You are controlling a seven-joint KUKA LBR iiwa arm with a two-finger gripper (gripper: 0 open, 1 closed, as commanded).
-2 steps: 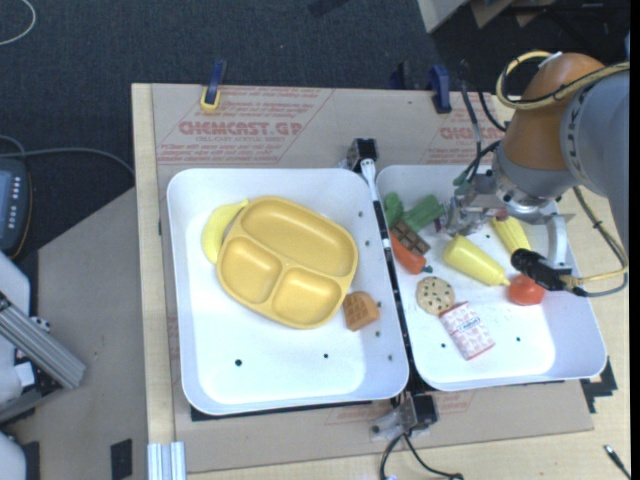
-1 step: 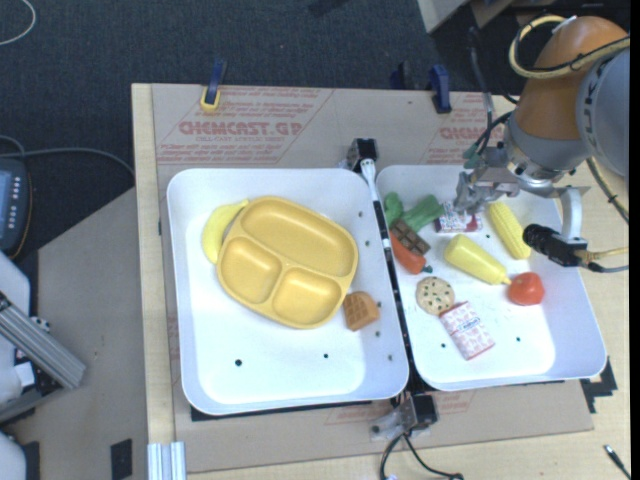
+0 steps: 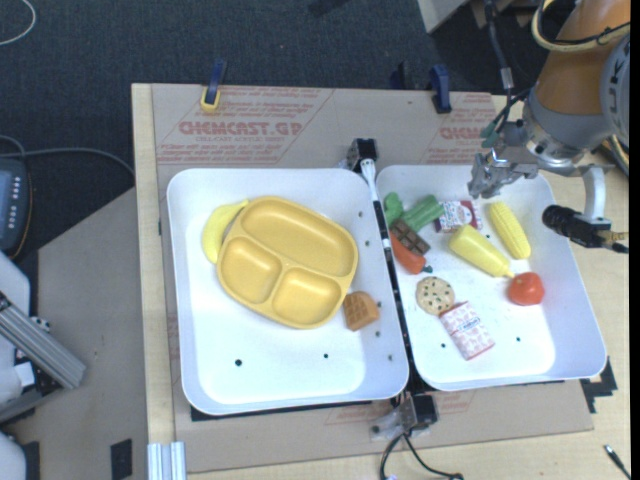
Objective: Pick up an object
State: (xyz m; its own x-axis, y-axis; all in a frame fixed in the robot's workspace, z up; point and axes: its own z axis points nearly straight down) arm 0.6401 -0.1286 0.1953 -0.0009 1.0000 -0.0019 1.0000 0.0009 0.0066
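Observation:
My gripper hangs over the far edge of the right bin, just above a small red-and-white packet. Nothing shows between its fingers. Below it lie a corn cob, a yellow squash-shaped toy, a red tomato, a cookie, a red-and-white snack wrapper, green pieces and an orange carrot with a brown block. In the left bin rests a yellow divided tray with a brown pastry beside it.
The bins sit side by side on a brown board clamped at the back by blue clips. A black divider bracket stands between the bins at the far edge. The arm's orange band is at the top right.

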